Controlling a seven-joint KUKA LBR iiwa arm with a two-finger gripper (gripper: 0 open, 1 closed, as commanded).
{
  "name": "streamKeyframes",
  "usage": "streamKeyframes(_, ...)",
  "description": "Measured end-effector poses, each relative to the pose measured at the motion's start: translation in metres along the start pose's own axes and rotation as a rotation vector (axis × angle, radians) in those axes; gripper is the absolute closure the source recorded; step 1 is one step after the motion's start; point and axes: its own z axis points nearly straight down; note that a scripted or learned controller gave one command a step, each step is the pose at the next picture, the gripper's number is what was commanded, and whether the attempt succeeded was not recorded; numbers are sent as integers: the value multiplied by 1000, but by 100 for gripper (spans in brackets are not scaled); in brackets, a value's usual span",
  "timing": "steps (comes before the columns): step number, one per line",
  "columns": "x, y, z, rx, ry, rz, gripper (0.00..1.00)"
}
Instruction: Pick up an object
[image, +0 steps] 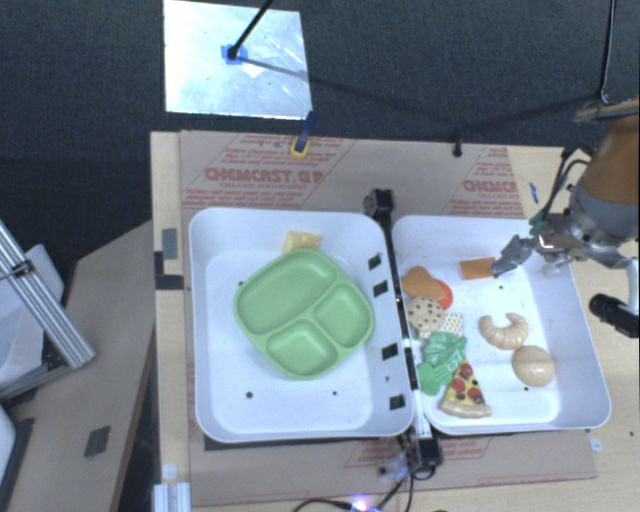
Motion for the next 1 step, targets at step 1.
streamKeyframes(1, 8, 0, 60, 1, 1, -1, 0)
